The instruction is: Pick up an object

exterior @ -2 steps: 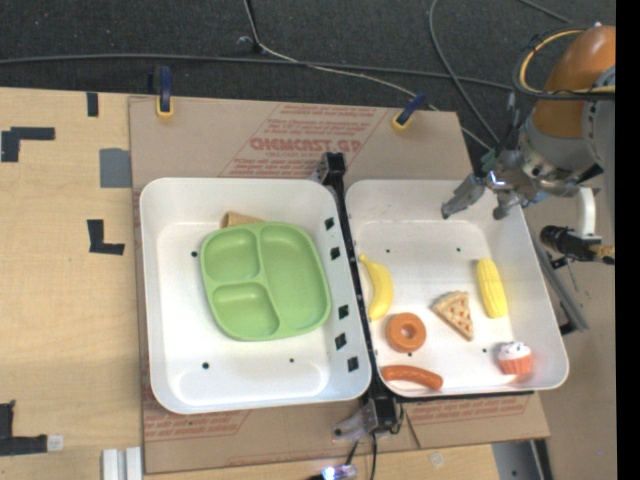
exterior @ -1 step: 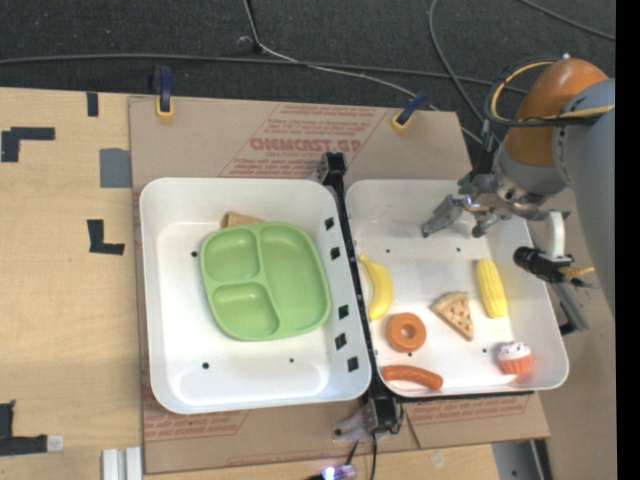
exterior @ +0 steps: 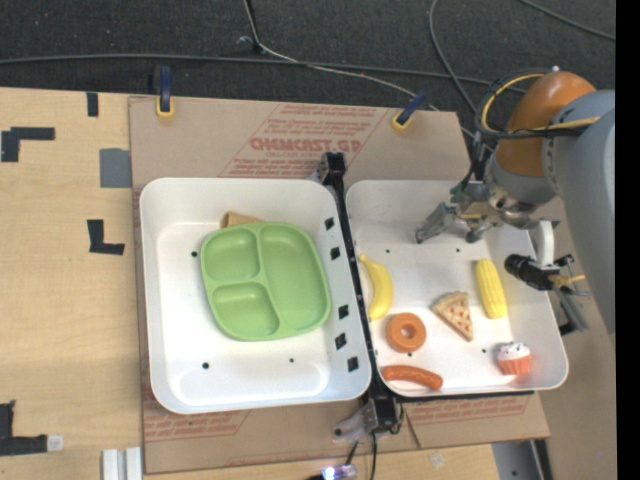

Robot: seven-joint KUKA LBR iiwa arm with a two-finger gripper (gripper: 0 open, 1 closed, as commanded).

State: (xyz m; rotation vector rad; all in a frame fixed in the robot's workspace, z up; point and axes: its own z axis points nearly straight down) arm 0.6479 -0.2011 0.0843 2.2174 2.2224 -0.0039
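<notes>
My gripper (exterior: pixel 455 231) hangs over the upper part of the right bin (exterior: pixel 400 203), open, with nothing between its fingers (exterior: pixel 431 231). Below it in that bin lie a yellow banana (exterior: pixel 378 286), an orange donut (exterior: pixel 407 332), a pizza slice (exterior: pixel 455 315), a corn cob (exterior: pixel 490 288), a red sausage (exterior: pixel 412 377) and a small cupcake (exterior: pixel 514 359). The corn cob is the nearest of these, a little below and to the right of the gripper. None of them touches the gripper.
The left bin (exterior: pixel 180 368) holds a green divided plate (exterior: pixel 265 279) with a tan piece (exterior: pixel 240 220) poking out from under its upper edge. A black divider (exterior: pixel 343 258) runs between the bins. Cables hang behind the bench.
</notes>
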